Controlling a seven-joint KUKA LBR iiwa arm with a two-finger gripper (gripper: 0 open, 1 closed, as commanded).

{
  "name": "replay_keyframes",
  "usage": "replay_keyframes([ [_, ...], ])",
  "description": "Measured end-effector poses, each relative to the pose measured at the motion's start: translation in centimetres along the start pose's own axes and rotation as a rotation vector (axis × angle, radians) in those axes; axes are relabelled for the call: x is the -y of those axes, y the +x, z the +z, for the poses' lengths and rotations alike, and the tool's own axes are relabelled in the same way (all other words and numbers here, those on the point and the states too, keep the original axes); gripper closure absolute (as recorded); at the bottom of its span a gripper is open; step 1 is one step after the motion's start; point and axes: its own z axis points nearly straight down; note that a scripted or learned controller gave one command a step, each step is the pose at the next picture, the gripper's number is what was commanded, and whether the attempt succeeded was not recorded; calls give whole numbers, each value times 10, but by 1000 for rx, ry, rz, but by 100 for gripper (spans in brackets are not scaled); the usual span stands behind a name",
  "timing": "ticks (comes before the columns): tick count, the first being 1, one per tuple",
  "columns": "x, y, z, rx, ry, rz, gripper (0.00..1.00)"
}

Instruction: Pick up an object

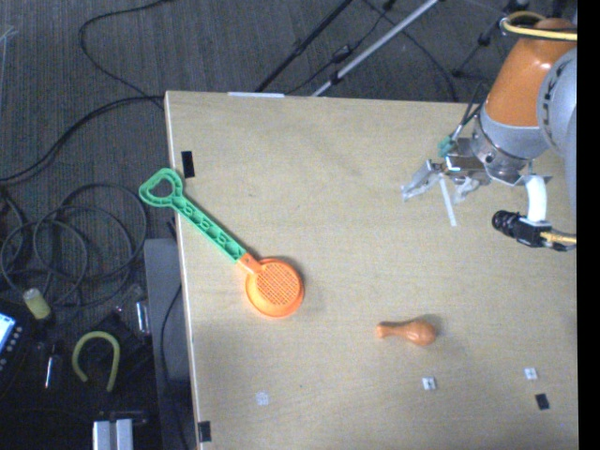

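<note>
Gripper [436,187]: upper right of frame, fingers apart, holding nothing; strainer [246,265] centre-left on counter [356,148]; orange peg [408,331] lower centre. Step: approach; next, descend over one item and close.

Two objs on the tan surface [375,157]. Strainer toy [230,248]: green perforated handle w/ a loop at its far-left end, round orange mesh head at lower right; lies flat, diagonal, near the surface's left edge, loop poking just past that edge. Small orange pear-shaped piece [409,331]: lies on its side, narrow neck pointing left, well apart to the right of the strainer head.
</note>
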Motion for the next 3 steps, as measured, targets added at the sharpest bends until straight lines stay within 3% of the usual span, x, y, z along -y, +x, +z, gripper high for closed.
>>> replay_keyframes([
  [1, -29, -44, 78, 7, -1, -303, 0],
  [2, -29, -23, 100, 4, -2, -551, 0],
  [3, -29, 24, 101, 4, -2, -776, 0],
])
